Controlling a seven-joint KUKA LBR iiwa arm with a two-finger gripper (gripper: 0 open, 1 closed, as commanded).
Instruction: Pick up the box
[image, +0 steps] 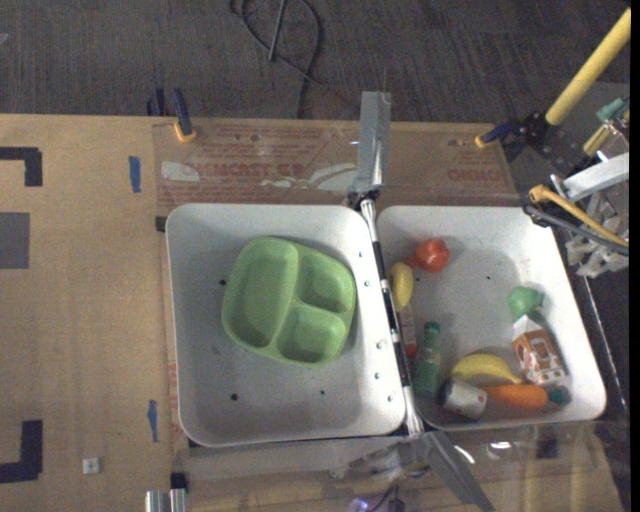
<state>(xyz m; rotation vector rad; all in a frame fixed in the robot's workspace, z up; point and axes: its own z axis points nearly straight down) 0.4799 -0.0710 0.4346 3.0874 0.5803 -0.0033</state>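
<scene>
2 white bins (190, 400) on cardboard-covered bench (80, 300); dark floor (450, 50) behind.

Faint reddish print ran along the cardboard sheet (300, 165) behind the bins, too blurred to read; nothing else bore legible text.

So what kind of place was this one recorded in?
Most likely a robotics lab bench set up for pick tests, not a kitchen. Two white bins sit on a cardboard-covered bench held by clamps, the food, such as the banana, looks like toys, and cables trail across the floor.
</scene>
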